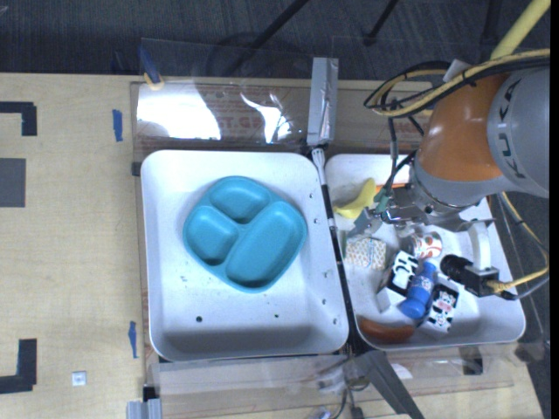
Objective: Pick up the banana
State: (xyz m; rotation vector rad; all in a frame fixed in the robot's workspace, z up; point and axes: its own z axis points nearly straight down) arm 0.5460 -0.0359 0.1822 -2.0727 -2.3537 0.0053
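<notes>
Claw state cannot be told: the gripper (382, 209) hangs low over the upper left part of the right bin (511, 321), and its tips are lost in dark clutter just right of the banana (356, 200). Going left to right, the left bin (166, 234) fills the middle of the frame and carries a blue three-compartment tray (244, 232), lying flat near its centre. At the divide between the bins the banana lies against the right bin's upper left wall, yellow, partly covered by the gripper's body. Below it sits a small pale patterned packet (365, 253), then a black-and-white printed piece (402, 271), a blue bottle-like object (419, 292) and another black-and-white printed item (444, 306); their markings are too small to read. A brown curved thing (386, 328) lies along the bin's lower edge. Above these, the arm (463, 142) comes in from the upper right of the frame, its orange band facing the camera and the wrist pointing steeply down and leftward. Partial letters show on the grey link at the right edge, unreadable as a whole. Yellow and black cables (410, 94) loop around the orange band.
</notes>
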